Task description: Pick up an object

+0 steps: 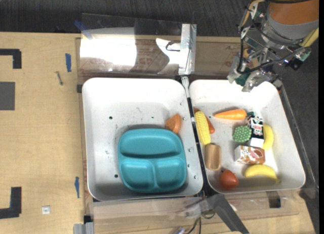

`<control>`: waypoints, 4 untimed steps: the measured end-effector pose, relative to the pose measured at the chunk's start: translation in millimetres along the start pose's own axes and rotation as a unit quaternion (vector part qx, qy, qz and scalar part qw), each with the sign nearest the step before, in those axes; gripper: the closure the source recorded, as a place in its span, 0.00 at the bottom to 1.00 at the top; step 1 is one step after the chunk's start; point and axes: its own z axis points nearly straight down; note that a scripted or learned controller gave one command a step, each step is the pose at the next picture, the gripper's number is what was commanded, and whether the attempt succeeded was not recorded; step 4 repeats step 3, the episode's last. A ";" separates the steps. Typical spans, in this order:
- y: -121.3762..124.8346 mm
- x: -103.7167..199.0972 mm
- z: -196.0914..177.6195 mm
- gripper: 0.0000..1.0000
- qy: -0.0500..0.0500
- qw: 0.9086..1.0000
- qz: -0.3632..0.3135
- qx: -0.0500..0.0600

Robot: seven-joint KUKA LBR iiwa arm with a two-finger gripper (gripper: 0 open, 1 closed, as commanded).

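Orange and yellow toy food fills the right bin (288,126), which is where the things to pick from lie: a carrot (230,114) near the back, a corn cob (202,127) along the left wall, a green ball (242,133) with a small black and white box (257,125) beside it, a carton (250,154), a banana (260,171) at the front, a tan cylinder (212,156) and a red tomato (229,178). The left bin (101,101) holds a teal divided tray (152,159) and one orange piece (174,123) just behind it.

The gripper (251,78) hangs over the back rim of the right bin, above and behind the carrot, and nothing sits between its fingers. Whether they are apart or together I cannot tell, since cables and brackets clutter the wrist.

The main risk, as I judge it, is crowding. The green ball, the box, the carton and the bananas are packed close, so a descent there could land on two items at once, or push one aside and close on air. The carrot lies more in the clear but is tapered and could roll or squirt out if squeezed off centre. A drop started from so near the back wall might also clip the rim
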 end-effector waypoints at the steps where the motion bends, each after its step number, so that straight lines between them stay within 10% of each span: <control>1: -30.3 98.0 -55.2 1.00 0.001 1.000 -0.017 0.003; 2: -60.9 62.6 -23.0 1.00 0.001 1.000 -0.008 -0.001; 4: -35.9 57.4 33.2 1.00 0.002 1.000 -0.017 -0.004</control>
